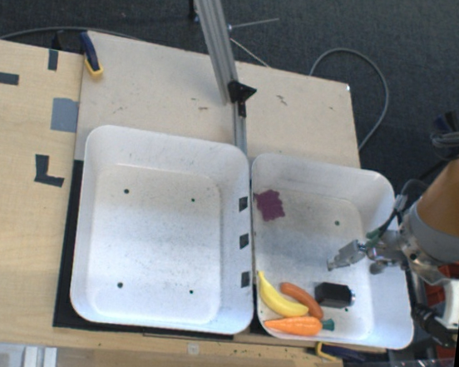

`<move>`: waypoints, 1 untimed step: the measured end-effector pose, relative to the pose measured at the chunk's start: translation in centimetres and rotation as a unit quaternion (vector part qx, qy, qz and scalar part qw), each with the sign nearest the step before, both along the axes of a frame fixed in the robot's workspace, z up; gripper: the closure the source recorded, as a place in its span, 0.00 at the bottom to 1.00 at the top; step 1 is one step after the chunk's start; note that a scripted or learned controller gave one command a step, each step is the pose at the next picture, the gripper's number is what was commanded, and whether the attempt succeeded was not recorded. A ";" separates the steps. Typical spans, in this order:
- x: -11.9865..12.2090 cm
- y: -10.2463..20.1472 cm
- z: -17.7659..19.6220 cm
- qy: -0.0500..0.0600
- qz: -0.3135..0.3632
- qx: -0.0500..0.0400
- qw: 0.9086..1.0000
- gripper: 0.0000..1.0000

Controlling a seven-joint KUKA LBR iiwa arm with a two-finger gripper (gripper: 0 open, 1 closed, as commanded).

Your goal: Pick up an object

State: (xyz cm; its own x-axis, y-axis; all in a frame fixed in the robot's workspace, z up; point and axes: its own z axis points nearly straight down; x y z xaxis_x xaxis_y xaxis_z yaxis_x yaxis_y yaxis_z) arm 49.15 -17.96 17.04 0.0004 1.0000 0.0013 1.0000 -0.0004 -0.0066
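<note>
Two white bins sit side by side on the surface [181, 105]. The right bin [379, 190] holds one yellow banana [274, 299], two orange carrots [302, 297] touching it near the front wall, one black block [333, 294] just beside them, and one purple piece [270, 204] well apart (towards the left bin [93, 202]). The gripper [346, 257] hovers above the block; open or closed, I cannot tell.

Metal rail [218, 34], blue-yellow clamp [91, 54] on bench [165, 99]

Grey arm [440, 225] reaching in from right, tool [346, 257] pointing left
</note>
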 end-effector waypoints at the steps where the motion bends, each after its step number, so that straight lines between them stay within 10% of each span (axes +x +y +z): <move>1: 0.5 0.9 -5.1 0.000 0.001 0.000 1.000 0.00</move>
State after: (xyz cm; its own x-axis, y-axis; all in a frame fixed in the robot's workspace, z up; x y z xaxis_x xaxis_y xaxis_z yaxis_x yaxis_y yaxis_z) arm 49.62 -17.08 11.96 -0.0013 1.0000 0.0018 1.0000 0.0014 -0.0068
